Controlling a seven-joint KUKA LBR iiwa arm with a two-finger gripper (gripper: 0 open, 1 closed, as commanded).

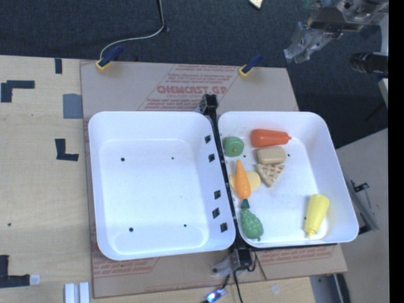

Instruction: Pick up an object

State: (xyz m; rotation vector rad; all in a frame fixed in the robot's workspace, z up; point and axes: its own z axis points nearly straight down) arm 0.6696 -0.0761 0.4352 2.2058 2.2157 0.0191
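End effector (302,48) hovers over dark carpet (208,11) beyond cardboard-topped bench (189,87).

A dark blue carpet (208,17) is being shown across the top of the frame. A cardboard sheet (189,87) is being held by two clamps (108,55) at centre. Light wooden boards (38,169) are being seen at left.

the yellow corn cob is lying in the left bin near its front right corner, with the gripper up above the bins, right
Not quite. The camera view shows the yellow corn cob lying in the right bin, not the left bin, near its front right corner. The rest holds: the gripper is up above the bins, beyond their far edge.
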